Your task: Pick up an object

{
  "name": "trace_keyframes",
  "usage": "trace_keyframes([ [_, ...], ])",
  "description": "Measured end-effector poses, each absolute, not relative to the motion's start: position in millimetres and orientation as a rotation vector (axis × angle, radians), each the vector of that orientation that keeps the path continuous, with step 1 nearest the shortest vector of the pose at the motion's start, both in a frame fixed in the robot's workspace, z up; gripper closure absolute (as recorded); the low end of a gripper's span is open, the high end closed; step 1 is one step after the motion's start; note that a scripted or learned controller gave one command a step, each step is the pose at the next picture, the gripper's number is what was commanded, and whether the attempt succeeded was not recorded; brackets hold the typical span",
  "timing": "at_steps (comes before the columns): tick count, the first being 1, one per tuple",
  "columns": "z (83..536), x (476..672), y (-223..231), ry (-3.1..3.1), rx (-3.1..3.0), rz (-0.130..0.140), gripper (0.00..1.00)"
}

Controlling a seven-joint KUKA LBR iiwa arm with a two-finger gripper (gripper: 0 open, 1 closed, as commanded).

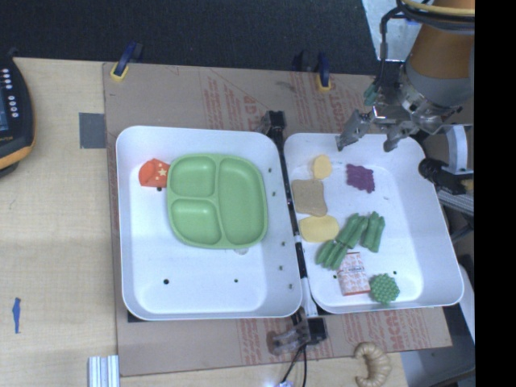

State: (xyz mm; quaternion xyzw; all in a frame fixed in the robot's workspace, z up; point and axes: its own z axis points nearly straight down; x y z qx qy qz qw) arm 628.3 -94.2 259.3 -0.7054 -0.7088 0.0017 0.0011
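While the arm reached in from the right, the things nearest the camera lay at the front of the right bin: a green bumpy ball beside a small red-and-white packet. Just behind them lay a bunch of green beans, with a yellow oval piece at its left. Farther back were a tan flat piece, a small yellow round piece and a purple piece, all well apart from the hand. In the left bin a green divided plate rested, and a red object touched its left edge. At the far edge of the right bin the hand hung over the rim, its two dark fingers spread apart and pointing down, with nothing between them. Above it the grey wrist and the orange band rose toward the upper right corner, over the brown desk.
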Motion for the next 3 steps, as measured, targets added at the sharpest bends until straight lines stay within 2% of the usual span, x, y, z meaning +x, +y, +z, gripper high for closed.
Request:
trace_keyframes([
  [1, 180.2, 632.7, -146.4, -2.217, -2.217, 0.015, 0.0],
  [2, 99.8, 654.8, -162.2, -2.22, -2.212, 0.013, 0.0],
  [3, 92.0, 656.3, -195.3, -2.222, -2.221, 0.004, 0.0],
])
